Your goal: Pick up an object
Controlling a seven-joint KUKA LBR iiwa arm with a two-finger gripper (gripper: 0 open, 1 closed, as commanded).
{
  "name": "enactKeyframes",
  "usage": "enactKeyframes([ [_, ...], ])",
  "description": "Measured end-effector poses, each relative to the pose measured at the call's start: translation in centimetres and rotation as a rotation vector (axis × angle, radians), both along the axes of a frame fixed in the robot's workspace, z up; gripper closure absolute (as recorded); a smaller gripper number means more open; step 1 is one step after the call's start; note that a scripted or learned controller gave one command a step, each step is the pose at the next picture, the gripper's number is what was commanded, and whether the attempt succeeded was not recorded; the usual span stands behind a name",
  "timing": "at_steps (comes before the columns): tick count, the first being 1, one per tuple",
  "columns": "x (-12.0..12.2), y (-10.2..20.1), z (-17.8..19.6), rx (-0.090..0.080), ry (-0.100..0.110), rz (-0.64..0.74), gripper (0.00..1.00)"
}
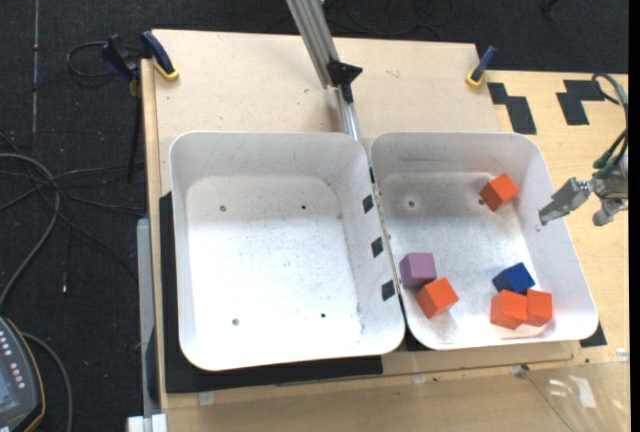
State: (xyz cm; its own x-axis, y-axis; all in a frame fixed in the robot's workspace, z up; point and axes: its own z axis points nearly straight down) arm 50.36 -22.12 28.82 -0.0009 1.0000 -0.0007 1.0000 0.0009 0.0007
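At the right edge of the frame, the gripper (572, 201) shows as a pale grey metal assembly with 1 slim finger (556, 207) tipped in a darker shade, and thin dark cables curving above it.

Two white bins (270, 155) sit on a tan bench (250, 80). The right bin (455, 150) holds orange blocks (499, 190), a purple block (417, 268) and a blue block (513, 278).
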Motion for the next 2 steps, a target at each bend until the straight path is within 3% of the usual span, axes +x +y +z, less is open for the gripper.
enactKeyframes([
  [1, 8.8, -0.2, -12.1, 0.001, 0.003, 0.004, 0.00],
  [2, 15.7, -0.2, -19.7, -0.001, -0.002, 0.005, 0.00],
])
